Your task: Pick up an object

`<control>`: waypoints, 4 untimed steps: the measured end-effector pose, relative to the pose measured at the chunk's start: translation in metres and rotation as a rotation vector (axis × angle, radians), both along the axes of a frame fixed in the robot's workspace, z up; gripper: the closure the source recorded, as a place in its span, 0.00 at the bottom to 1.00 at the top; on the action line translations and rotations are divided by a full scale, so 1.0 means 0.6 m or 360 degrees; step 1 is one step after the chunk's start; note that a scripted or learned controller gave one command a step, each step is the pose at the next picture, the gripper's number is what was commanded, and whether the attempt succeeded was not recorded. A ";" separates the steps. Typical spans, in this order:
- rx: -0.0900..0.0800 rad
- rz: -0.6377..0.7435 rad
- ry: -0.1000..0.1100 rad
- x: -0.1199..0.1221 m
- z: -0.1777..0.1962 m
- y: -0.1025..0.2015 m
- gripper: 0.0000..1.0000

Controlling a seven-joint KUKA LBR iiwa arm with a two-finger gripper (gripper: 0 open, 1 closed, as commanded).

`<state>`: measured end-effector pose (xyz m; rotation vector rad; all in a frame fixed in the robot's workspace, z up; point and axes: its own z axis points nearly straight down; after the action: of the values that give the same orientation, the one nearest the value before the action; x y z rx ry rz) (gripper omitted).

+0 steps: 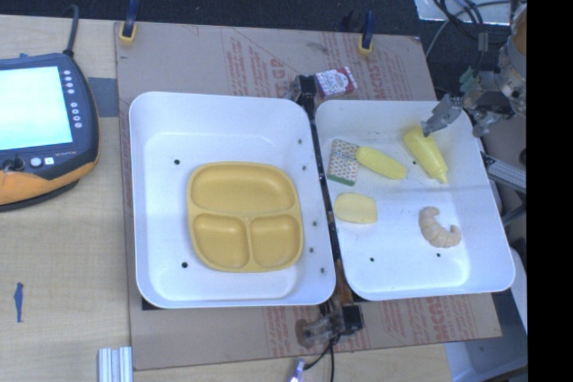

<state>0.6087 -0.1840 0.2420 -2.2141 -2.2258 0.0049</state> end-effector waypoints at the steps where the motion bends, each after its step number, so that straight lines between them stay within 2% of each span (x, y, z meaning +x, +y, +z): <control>1: -0.0001 0.0003 0.0004 0.078 -0.153 -0.046 0.00; 2: 0.0000 0.0007 0.0003 0.079 -0.251 -0.045 0.00; 3: 0.0000 0.0011 0.0002 0.080 -0.232 -0.046 1.00; 4: 0.0002 0.0000 -0.0007 0.054 -0.055 0.032 1.00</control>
<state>0.6410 -0.1650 0.2089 -2.2159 -2.2271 -0.0018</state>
